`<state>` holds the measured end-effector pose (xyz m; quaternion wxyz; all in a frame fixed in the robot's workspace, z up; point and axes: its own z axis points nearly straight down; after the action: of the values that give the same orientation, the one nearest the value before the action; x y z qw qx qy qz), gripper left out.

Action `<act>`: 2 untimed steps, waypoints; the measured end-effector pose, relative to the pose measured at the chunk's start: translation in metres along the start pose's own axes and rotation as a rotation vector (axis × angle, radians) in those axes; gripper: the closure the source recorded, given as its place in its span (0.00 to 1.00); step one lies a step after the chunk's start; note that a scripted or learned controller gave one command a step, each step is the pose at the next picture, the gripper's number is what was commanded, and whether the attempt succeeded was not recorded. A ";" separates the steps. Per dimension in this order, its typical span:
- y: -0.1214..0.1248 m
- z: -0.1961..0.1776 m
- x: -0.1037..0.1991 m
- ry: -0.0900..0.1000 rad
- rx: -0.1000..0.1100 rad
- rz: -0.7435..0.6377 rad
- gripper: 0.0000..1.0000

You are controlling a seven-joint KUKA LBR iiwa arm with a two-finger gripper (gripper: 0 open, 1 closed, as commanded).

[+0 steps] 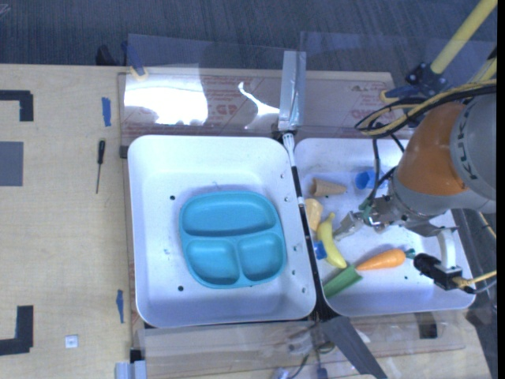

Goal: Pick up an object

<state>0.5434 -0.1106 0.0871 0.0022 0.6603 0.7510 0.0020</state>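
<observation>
Yellow banana (331, 244) is the nearest candidate here, lying in the right bin (394, 297) close to the divider, and the gripper (353, 223) hangs just beside its upper end, reaching in from the right under the grey arm (442, 172) with its orange band. Whether the fingers are spread or closed I cannot tell; the metal tips blur together at this slant, and nothing is visibly between them, so call it no grasp.

Now the lie of the thing. The banana's long axis runs from upper left to lower right, one end up near a pale yellow piece (314, 211) by the divider, the other pointing down toward the green block (342, 281). It curves slightly, bowing toward the divider.

Where could this go wrong? Crowding, mostly. The pale yellow piece sits touching or almost touching the banana's top end, a small blue piece (319, 251) is tucked against its left side, and the green block lies just past its lower tip. A descent at the top end could catch the neighbour instead, or pinch two things at once. The divider wall is close on the left, so a finger may land on the rim. And if the fingers line up along the banana instead of across it, they will likely slide off the curve.

The carrot (381, 260) lies well clear, pointing left, leafy end right. The blue tray (231, 238) rests in the left bin (150, 235).
</observation>
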 end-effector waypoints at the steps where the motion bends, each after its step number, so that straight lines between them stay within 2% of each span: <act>1: -0.062 0.000 -0.027 -0.003 -0.001 0.096 0.00; 2: -0.075 -0.001 -0.078 -0.001 0.006 -0.054 0.00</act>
<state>0.4795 -0.1979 0.0875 0.0007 0.6396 0.7687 -0.0007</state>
